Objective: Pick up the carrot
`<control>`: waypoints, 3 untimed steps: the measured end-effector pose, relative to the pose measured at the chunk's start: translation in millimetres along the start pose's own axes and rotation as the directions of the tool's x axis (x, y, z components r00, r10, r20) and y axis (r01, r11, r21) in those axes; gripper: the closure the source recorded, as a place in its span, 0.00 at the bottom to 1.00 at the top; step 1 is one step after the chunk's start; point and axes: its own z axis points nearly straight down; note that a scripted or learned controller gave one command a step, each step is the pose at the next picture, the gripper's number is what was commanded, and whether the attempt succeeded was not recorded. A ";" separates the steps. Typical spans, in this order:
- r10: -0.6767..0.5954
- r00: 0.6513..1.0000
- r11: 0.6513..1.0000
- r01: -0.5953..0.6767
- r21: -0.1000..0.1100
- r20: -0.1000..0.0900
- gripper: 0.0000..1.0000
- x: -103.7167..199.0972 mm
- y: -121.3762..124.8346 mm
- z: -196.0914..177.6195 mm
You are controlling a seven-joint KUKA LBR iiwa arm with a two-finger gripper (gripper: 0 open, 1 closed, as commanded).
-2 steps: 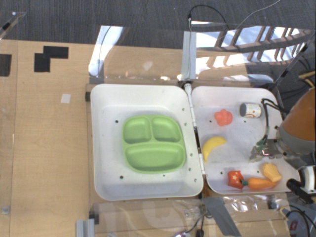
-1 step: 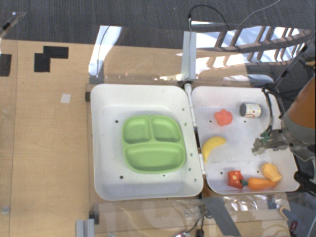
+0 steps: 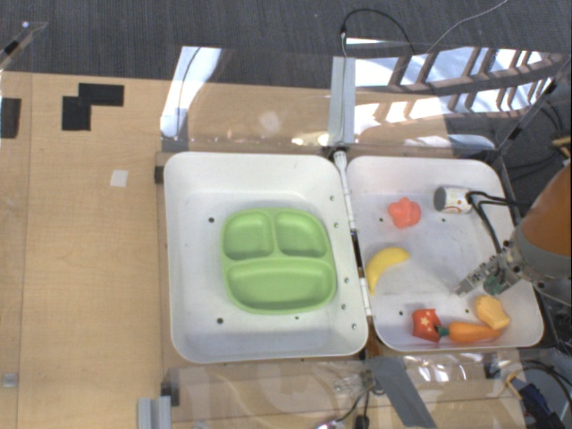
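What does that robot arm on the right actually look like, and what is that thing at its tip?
The arm is a rounded grey body with an orange band above the wrist. At its tip sits a small pincer of dark and silvery metal parts with a touch of green. A thin black cable runs along beside it.

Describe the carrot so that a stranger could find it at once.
Look in the right bin, along its near edge. The carrot lies there, between a red pepper and a yellow piece. It is the only long, orange, tapered thing.
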 end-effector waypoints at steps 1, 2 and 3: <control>0.480 0.877 0.877 -0.480 -0.002 0.003 1.00 11.8 6.6 0.1; -0.039 0.999 0.999 0.039 0.005 -0.003 1.00 1.2 -2.0 -1.9; -0.690 0.724 0.724 0.690 0.001 -0.004 1.00 0.9 -0.7 -11.0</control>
